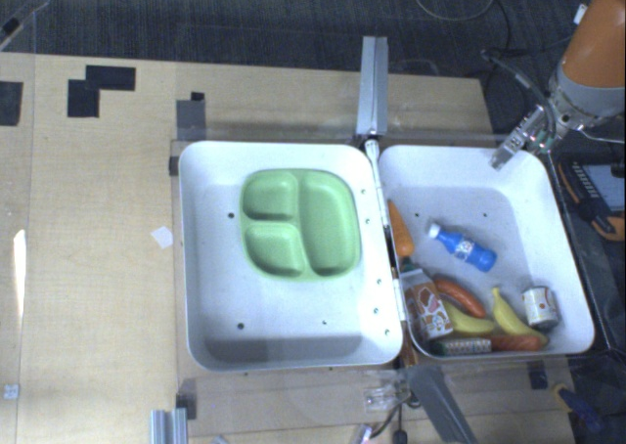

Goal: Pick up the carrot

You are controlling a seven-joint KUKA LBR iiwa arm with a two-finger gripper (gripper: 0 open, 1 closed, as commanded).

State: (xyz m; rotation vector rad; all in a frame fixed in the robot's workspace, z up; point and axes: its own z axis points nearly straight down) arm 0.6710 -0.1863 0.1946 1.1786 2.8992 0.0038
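Observation:
The carrot (399,230) is a slim orange piece lying along the left wall of the right bin (548,199), with its tip pointing to the far side. My gripper (513,146) hangs over the far right corner of that bin, well away from the carrot, up and to its right. Above it are the grey wrist and the orange band. Nothing shows in the gripper.
A blue bottle (463,247) lies mid-bin. Along the near side lie a small carton (427,305), an orange-red sausage-like piece (460,295), bananas (509,313) and a metal can (539,306). The left bin (210,266) holds a green divided plate (299,222).

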